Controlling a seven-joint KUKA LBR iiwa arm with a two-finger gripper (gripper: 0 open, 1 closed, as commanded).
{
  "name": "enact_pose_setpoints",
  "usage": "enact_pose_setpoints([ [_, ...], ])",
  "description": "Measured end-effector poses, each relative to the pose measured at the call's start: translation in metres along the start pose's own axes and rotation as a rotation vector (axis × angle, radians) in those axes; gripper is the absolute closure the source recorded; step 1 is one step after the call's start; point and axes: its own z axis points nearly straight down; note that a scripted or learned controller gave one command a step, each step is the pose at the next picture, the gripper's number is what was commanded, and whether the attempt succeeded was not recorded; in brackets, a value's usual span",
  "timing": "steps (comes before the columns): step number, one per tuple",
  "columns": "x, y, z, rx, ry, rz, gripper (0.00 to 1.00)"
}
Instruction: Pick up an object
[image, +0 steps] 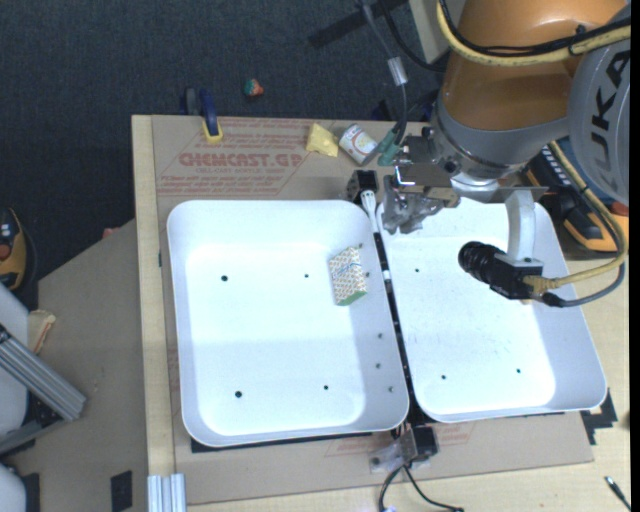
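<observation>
A small patterned packet (348, 275), pale with green and brown speckles, lies in the left bin (200, 330) near its right wall. My gripper (404, 212) hangs over the far left corner of the right bin (560, 370), close to the divide between the bins. It sits to the right of the packet and a little farther back, apart from it. Nothing shows between its tips.
On the bench behind the bins lie a yellow scrap (322, 141), a small white object (358, 143) and a blue-and-yellow clamp (208, 113). The arm's bulk covers the far right corner. A small colored item (254, 88) lies on the dark floor.
</observation>
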Motion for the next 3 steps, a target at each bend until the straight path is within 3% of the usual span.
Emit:
enact_pose_setpoints([
  [1,0.087,0.013,0.004,-0.006,0.003,-0.013,1.00],
  [2,0.082,-0.022,0.033,0.002,-0.001,-0.004,1.00],
  [3,0.146,0.004,0.037,-0.006,0.002,-0.010,1.00],
])
